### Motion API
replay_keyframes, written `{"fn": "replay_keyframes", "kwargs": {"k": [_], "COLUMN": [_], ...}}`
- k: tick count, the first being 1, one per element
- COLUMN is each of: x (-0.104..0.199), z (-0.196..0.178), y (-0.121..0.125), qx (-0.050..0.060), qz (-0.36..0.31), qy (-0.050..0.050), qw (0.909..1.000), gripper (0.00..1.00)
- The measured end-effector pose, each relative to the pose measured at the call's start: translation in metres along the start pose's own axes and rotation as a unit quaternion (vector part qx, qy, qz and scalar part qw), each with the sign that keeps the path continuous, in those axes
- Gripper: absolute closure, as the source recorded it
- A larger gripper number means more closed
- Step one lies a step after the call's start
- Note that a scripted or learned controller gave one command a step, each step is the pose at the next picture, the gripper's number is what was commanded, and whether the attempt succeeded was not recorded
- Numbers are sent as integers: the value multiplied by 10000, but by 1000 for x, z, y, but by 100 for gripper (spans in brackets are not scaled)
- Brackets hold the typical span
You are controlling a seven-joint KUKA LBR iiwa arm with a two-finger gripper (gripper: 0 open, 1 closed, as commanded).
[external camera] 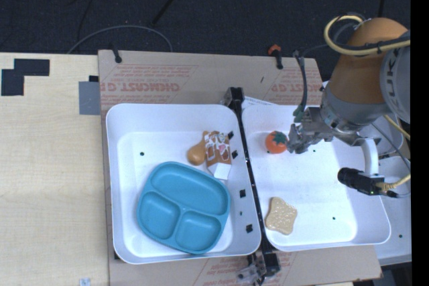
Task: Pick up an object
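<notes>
A small orange-red tomato-like toy (pixel 275 142) sits in the right bin (pixel 335 228) near its back left. My gripper (pixel 295 143) hangs just to the right of it, close to touching. A tan toast-shaped piece (pixel 281 216) lies at the front left of the right bin. In the left bin (pixel 124 144) lie a blue divided plate (pixel 183 206), a small brown-and-white printed packet (pixel 218 147) and an orange-brown round piece (pixel 196 155) beside it.
A black divider strip (pixel 242 164) runs between the two bins. The arm's orange band and grey body (pixel 365 77) hang over the right bin's back right. Cardboard (pixel 188 80) lies under both bins.
</notes>
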State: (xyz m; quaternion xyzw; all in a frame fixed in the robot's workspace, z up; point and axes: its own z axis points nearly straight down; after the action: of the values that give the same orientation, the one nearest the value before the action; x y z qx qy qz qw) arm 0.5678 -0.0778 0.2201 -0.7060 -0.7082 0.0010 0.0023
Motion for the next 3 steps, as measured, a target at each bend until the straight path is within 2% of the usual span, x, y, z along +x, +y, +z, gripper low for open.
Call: {"fn": "replay_keyframes", "kwargs": {"k": [2, 3], "x": [79, 140], "z": [4, -3], "y": [-26, -40], "qx": [4, 2], "qz": [8, -12], "qy": [-5, 3], "qw": [10000, 10000], "gripper": [100, 100]}}
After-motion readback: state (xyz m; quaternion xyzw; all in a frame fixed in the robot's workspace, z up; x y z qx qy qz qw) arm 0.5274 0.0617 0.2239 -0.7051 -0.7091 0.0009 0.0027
